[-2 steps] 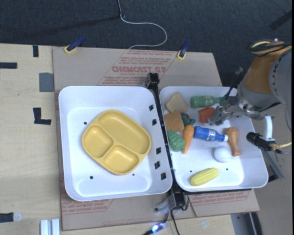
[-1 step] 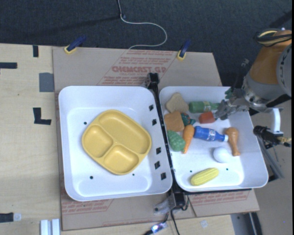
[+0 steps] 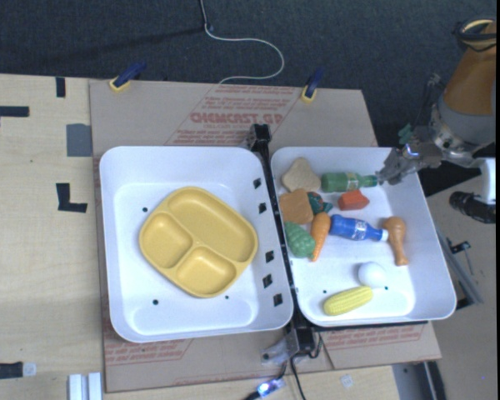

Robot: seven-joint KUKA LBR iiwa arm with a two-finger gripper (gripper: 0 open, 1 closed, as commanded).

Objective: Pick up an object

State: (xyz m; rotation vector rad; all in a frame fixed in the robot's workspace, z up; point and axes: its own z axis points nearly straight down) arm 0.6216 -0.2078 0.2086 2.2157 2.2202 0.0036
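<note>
The right bin holds several toy foods: a tan cookie shape, a green bottle, a red piece, a brown block, an orange carrot, a green vegetable, a blue bottle, an orange-brown drumstick shape, a white egg and a yellow corn cob. My gripper hangs over the bin's upper right rim, just right of the green bottle's cap. I see nothing between its fingers.
The left bin holds a yellow divided plate. Both bins rest on cardboard held by yellow and blue clamps. A white cable runs across the dark floor behind. The arm's grey body fills the upper right.
</note>
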